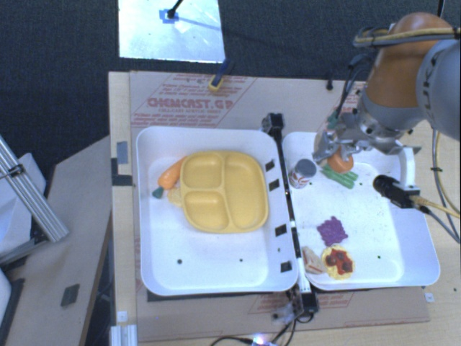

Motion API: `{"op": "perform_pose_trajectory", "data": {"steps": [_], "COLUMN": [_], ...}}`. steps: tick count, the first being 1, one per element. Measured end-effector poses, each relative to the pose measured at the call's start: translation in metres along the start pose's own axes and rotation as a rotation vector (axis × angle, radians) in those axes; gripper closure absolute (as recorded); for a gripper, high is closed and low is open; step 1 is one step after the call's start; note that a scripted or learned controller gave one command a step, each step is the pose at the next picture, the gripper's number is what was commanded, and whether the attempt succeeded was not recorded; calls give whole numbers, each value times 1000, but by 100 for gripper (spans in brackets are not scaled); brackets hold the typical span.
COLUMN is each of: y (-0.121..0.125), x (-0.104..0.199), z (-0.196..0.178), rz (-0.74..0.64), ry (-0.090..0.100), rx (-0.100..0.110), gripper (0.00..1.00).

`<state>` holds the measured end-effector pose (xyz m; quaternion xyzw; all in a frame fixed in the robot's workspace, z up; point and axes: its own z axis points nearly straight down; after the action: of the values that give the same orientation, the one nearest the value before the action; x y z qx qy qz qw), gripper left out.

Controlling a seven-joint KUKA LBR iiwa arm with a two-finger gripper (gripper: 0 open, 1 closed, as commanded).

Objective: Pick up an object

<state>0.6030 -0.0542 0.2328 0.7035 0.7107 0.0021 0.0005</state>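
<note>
Gripper (328, 152): low over the far-left part of the right bin (382, 229), on the grey arm (403, 71) that reaches in from the right. Parted or closed: you cannot tell from this angle.

Orange toy with green stalk (341, 167): lies in the right bin just beside the gripper, on its near-right side and partly under the wrist. You cannot tell whether the two touch.

Small can (302, 172): upright, just left of the gripper, close to the bin's left wall.

Open room: you have bare white floor across the middle and right of the right bin. The far rim and the left wall sit close to the gripper.

Purple grape cluster (332, 230): mid-bin, toward the near rim, well apart from the gripper.

Pizza slice toy (338, 261) and bread slice toy (312, 259): side by side at the near-left corner of the right bin.

Left bin (216, 262): holds a yellow divided plate (223, 191) with a toy carrot (170, 173) touching its left edge. You have bare floor along the near side.
</note>
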Motion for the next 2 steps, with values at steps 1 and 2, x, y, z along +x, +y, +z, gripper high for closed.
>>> {"op": "perform_pose_trajectory", "data": {"steps": [1,2], "y": [4,19], "x": [59,97], "z": [13,12], "rz": [0,2], "ry": [1,-1], "rx": [3,1], "gripper": [100,100]}}
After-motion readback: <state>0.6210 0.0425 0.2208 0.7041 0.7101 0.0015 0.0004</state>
